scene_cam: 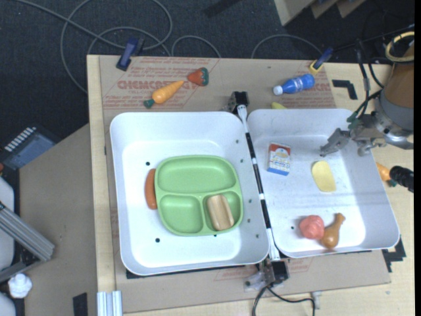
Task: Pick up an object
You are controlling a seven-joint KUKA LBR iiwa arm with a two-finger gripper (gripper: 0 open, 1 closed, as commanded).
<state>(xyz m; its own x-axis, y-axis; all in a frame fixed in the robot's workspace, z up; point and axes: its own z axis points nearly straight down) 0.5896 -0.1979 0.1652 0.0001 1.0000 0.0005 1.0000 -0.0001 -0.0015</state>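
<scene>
Camera view, asker: Where is my gripper, and what does it carry?

Me: My gripper point(347, 142) hangs over the right bin point(368, 239), near its far right corner. Its fingers are spread apart with nothing between them.

Asker: So what is left?

Me: By my reckoning, everything; no object is lifted yet. The closest one is a yellow piece point(323, 176), lying on the bin floor just beside the gripper. A small carton point(279, 158) lies toward the bin's left edge, and a pink ball point(312, 226) touches a drumstick point(332, 231) near the front edge.
</scene>
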